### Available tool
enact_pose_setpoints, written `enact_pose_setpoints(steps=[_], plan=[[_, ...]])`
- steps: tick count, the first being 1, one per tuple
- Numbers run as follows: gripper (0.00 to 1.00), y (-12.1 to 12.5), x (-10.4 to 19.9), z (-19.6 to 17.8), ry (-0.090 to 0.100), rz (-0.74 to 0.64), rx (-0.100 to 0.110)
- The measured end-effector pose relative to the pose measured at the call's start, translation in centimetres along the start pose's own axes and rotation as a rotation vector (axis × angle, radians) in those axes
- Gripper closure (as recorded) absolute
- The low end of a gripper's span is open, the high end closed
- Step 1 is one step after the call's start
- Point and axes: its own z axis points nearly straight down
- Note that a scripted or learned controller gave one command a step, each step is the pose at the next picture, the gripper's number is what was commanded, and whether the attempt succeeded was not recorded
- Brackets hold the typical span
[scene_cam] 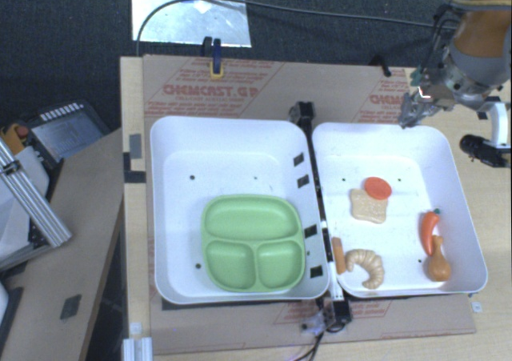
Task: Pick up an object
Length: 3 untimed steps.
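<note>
Grey arm: its two-finger gripper [410, 115] is hovering over the far rim of the right white plastic bin [456, 215]; finger state impossible to tell.
Right bin: it is holding a red round slice [378, 187] touching a beige toast piece [369, 206], a tan croissant [366, 266], an orange carrot [430, 229].
Left white bin [172, 191]: a green three-compartment plate [252, 241] is sitting near.

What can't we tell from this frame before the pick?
- pincer: small and blurred at the far rim of the right bin; finger state unreadable.
- Arm: cut off by the camera view's top-right edge.
- Brown stick-like item: tucked against the right bin's left wall, too small to identify.
- Green tray: compartment contents look bare, shallow details unclear.
</note>
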Motion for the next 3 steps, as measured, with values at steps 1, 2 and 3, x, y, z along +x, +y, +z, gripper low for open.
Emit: enact_pose_setpoints(steps=[1, 2, 3], plan=[[1.00, -1.2, 5.1, -0.8, 0.002, -0.002, 0.006], [1.00, -2.0, 10.6, -1.4, 0.003, -0.004, 0.007], [1.00, -2.5, 15.7, -0.1, 0.003, -0.003, 0.007]])
